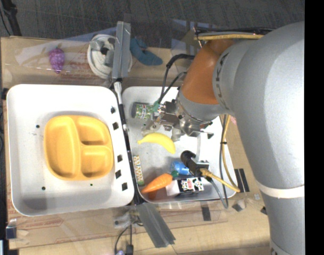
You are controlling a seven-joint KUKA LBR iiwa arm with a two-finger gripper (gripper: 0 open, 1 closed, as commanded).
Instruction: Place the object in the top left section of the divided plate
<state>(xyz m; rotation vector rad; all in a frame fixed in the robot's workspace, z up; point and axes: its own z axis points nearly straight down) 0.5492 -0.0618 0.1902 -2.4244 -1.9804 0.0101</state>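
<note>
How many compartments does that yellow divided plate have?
3. On the yellow divided plate in the left bin: one long compartment down its left side, and two smaller ones on its right, upper and lower. None looks hidden.

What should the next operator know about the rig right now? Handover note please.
Pincer: low in the right white bin, above the yellow plastic banana; finger state unclear.
Yellow divided plate: in the left white bin, sections bare.
Also in the right bin: green can, orange carrot.
Done: nothing placed.
Left: grasp an object, carry it to the plate's top left section.
</note>
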